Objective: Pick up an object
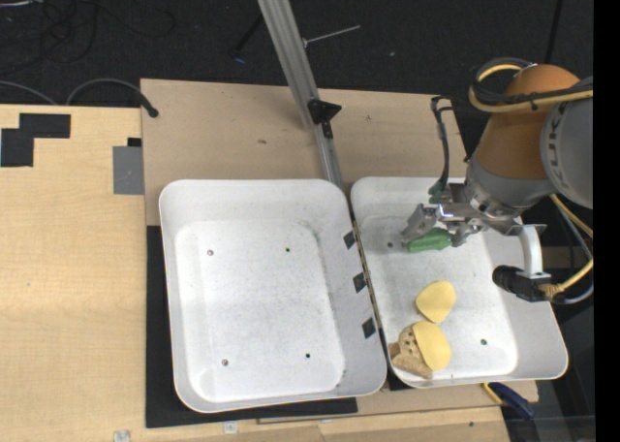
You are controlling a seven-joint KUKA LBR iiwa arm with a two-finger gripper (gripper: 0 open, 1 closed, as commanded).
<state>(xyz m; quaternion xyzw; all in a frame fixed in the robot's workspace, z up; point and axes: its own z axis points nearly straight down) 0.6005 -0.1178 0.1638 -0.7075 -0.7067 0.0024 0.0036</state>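
Step in hand: judged as the approach or grasp stage. The grey arm with the orange band [523,144] reaches in from the right, and its two-finger gripper [433,229] sits low over the upper part of the right-hand shallow white bin [542,358].

Task's thing: a small green, elongated object [429,243] lies on the floor of the right bin, just under and beside the gripper's metal tip. It appears to be the likely target.

Gripper state: cannot tell. The tip is small and its parts merge at this angle, so neither a spread nor a clamped condition can be confirmed. The green object looks to be touching or just beside the tip, but it is not clearly seen between the two sides; no hold is recorded.

Other contents, right bin: a pale yellow rounded piece [436,300] near the middle, and at the near-left corner a second yellow piece against a tan, holed, wedge-like item [420,349]. Both are well apart from the gripper.

Left bin [184,207]: white and shallow, beside the right bin.

Next move calls for: closing squarely on the green object, then a straight lift to confirm it comes away from the bin floor.

Risk: judged that the object may slide or roll aside if caught off-centre.
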